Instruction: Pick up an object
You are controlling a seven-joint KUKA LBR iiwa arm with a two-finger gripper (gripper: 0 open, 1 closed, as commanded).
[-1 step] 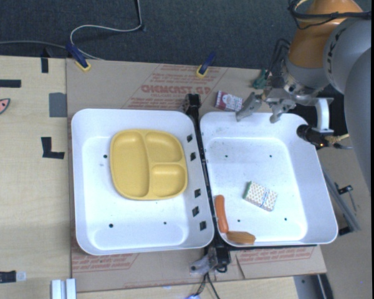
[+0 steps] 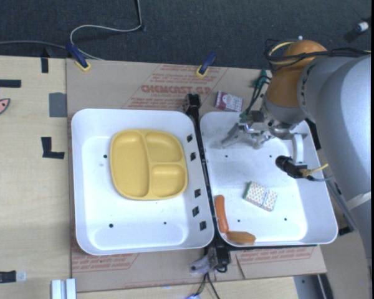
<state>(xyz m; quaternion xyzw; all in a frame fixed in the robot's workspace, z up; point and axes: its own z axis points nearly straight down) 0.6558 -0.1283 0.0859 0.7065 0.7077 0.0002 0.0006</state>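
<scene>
The two-finger metal pincer (image 2: 244,134) is seen over the far part of the right-hand shallow white bin (image 2: 311,226), its fingers spread apart, with nothing between them. It is carried by the grey arm with the orange band (image 2: 285,80), which is reached in from the right and bent down steeply over the bin's far edge, its broad grey body covering the bin's right side.

Near the middle of the same bin, well apart from the pincer, a small white packet with a dotted pattern (image 2: 260,196) is laid flat. A long orange sausage-shaped piece (image 2: 221,212) is set along the bin's left wall, and a shorter tan bun-shaped piece (image 2: 240,236) is placed at the near edge just beside it. In the left-hand white bin (image 2: 90,229) a yellow plastic plate with three compartments (image 2: 148,164) is held. A small dark-red-and-white packet (image 2: 227,101) is left on the brown cardboard-covered bench (image 2: 162,86) beyond the bins.
</scene>
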